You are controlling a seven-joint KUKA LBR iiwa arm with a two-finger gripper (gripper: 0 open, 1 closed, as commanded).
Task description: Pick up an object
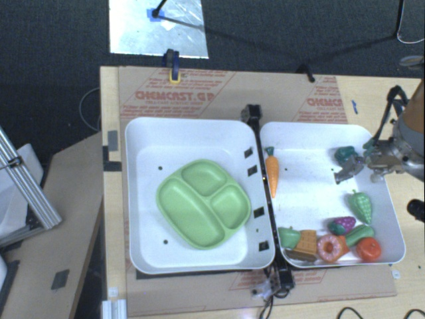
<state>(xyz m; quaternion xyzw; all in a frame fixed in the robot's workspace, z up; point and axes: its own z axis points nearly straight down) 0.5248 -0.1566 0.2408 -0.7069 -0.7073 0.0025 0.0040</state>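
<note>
The gripper (350,170), can't tell its state, hangs in the right bin (302,198) just beside a teal toy (344,154); looks light, hard, slick plastic, so I'd pinch its middle.

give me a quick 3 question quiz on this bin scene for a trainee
1. True or false: the green divided plate lies in the left bin.
2. Which toy lies against the divider? A carrot B tomato C donut
3. Fill in: the claw hovers over the ___ bin.

Key: 1 true; 2 A; 3 right
</note>
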